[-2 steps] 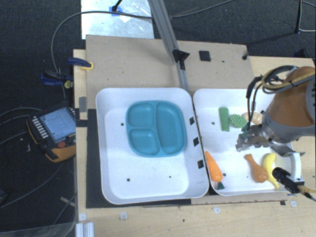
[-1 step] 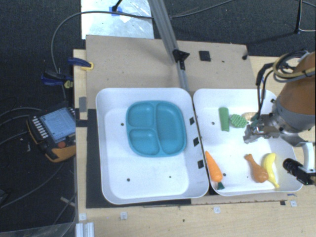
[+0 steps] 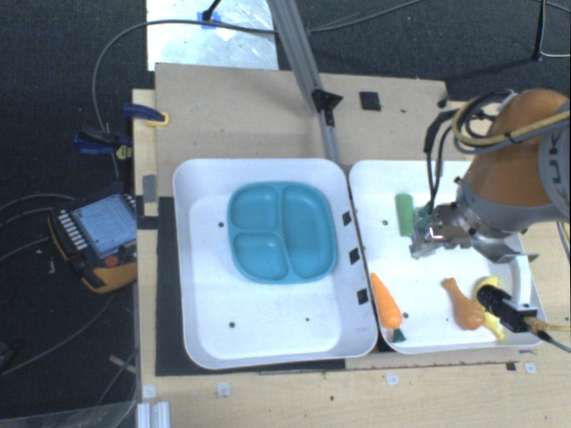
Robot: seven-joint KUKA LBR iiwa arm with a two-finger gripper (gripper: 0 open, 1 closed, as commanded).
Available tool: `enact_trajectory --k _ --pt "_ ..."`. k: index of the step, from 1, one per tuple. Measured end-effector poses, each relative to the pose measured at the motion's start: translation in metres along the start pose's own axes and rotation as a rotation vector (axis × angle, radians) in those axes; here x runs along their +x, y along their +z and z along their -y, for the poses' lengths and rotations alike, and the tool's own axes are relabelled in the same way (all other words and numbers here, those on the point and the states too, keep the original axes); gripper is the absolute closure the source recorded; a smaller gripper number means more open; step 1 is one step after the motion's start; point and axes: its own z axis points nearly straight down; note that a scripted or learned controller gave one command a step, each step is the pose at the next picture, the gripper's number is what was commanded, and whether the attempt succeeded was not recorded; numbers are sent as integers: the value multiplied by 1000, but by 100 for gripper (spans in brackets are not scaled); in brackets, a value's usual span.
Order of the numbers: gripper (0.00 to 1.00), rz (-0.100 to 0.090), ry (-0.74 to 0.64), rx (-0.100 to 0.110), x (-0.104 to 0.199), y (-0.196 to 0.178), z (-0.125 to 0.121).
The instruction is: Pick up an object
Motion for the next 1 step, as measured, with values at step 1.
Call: enact_trajectory --k 1 --pt "100 0 0 1 52 7 -7"
